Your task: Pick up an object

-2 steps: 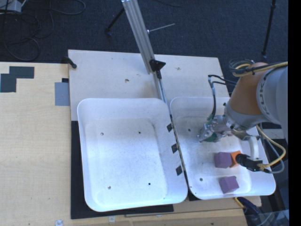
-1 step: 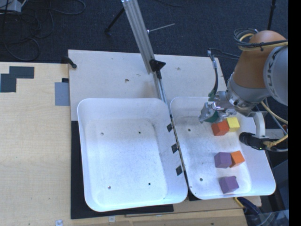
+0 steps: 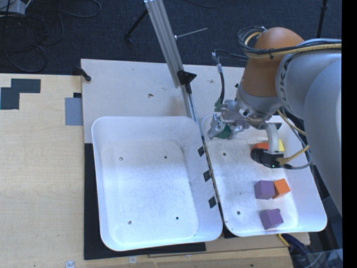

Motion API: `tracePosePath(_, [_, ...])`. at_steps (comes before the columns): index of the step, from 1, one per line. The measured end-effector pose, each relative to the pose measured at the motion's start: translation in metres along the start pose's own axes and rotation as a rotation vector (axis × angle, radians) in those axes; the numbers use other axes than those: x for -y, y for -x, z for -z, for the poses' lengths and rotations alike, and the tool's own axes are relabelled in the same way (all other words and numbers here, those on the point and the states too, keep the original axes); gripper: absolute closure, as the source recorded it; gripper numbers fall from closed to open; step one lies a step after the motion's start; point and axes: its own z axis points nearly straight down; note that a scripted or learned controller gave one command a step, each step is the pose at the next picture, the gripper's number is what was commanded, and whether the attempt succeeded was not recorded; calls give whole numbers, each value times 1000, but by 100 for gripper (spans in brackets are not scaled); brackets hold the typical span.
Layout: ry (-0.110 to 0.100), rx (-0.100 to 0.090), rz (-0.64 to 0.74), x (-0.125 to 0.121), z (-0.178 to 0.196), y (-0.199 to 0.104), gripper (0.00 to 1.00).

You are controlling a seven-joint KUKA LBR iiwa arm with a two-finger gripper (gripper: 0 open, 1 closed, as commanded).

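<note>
Grey metal and an orange band mark the arm that reaches in from the right, its bulk covering much of the right bin's [image 3: 312,219] far corner. The claw [image 3: 223,128] hangs low over that bin's upper left, near the divider between the bins. A small green object [image 3: 225,132] sits right at its tip, mostly hidden by the metal parts; whether it is pinched or merely lies beneath cannot be told, nor can the spread of the claw.

Just right of the claw, an orange and yellow object [image 3: 266,146] is partly covered by a white part of the wrist and a dark cable loop. Nearer the camera lie a purple block [image 3: 264,190] touching an orange block [image 3: 281,187], and a second purple block [image 3: 271,218] below them, apart.

The left bin [image 3: 106,149] lies beside it on the table [image 3: 39,166]. A slanted aluminium rail [image 3: 165,38] crosses behind, its top cut off by the frame.
</note>
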Motion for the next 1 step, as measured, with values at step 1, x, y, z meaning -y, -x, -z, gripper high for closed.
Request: tracePosePath(1, [4, 1, -1, -23, 37, -65, 100])
